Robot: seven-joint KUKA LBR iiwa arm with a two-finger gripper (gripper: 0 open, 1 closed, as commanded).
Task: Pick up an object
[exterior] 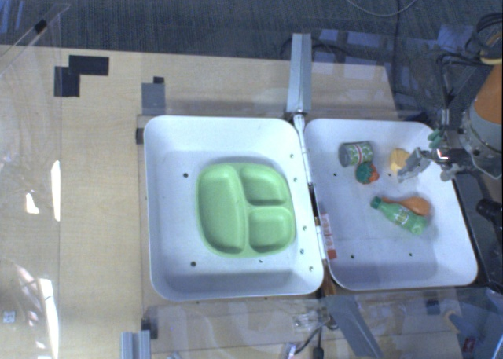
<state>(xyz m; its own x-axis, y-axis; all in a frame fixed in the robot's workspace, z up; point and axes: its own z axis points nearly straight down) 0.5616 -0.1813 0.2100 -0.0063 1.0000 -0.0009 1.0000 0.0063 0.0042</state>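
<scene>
In the right bin [448,267] we see a green bottle [399,215] lying on its side near the middle, with an orange piece [419,206] touching it at 2 o'clock. A small can [356,152] lies at 11 o'clock from the bottle, a round green-red toy [366,172] just below it. The pincer [412,164] hangs at the bin's 2 o'clock side, beside a yellow piece [400,159]; we cannot tell how open it is. The left bin [169,192] holds a green divided tray [245,208].

Right bin [377,263] front half: bare floor — I can pass.
Far half: can [355,152], bottle [399,215], small pieces — crowd me.
Left bin [165,192]: green tray [245,208] fills the middle.
</scene>
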